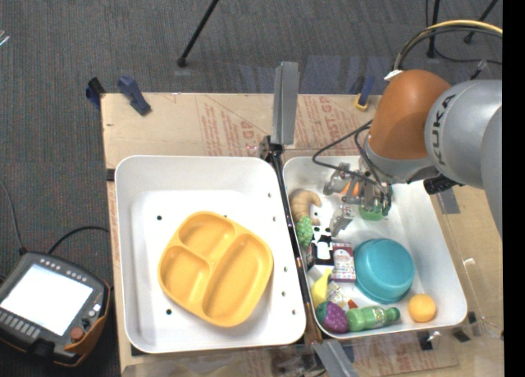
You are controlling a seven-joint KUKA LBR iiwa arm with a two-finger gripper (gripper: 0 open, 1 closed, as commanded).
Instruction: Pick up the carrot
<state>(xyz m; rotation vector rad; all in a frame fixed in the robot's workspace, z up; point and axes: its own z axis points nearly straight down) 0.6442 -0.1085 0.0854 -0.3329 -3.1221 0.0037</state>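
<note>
The tool [358,197] grips the carrot [351,188] between its fingers. Just beside it sits a green object [373,209]; a croissant [305,201] lies left, a teal bowl [383,270] below.

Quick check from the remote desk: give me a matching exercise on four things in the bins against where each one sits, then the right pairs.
Things:
1. yellow divided plate
2. teal bowl
3. orange ball
4. croissant

Places:
A. right bin, against its left wall at the far end
B. right bin, near right corner
C. left bin, lying flat in the middle
D. right bin, just far-left of the orange ball

Pairs: 1-C, 2-D, 3-B, 4-A
</note>
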